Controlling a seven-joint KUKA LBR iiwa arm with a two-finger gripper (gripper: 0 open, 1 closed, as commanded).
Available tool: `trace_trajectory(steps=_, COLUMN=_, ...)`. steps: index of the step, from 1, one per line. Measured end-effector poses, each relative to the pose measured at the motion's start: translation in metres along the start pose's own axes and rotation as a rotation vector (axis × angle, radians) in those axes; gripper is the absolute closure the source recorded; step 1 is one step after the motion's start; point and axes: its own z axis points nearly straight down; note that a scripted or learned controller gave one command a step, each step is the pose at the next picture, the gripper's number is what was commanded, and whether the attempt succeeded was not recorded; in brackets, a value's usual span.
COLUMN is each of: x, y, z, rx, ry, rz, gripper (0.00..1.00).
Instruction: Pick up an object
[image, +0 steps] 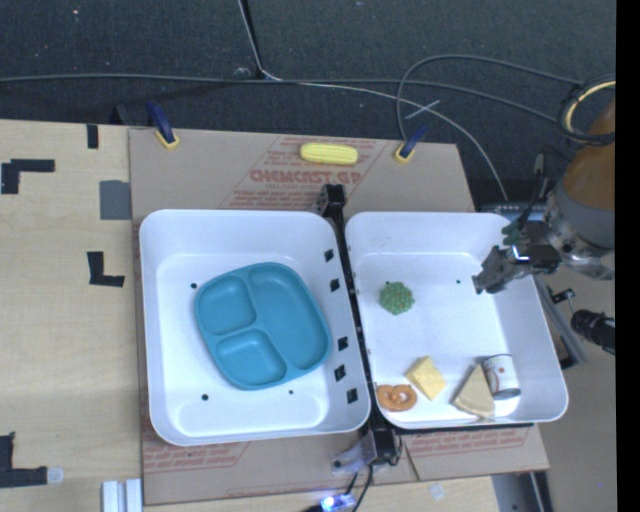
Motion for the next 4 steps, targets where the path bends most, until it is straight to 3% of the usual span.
trace_trajectory(steps=4, x=0.195, y=0.033, z=0.022, rx=0.004, ry=0.001, rz=-0.005, gripper=1.00)
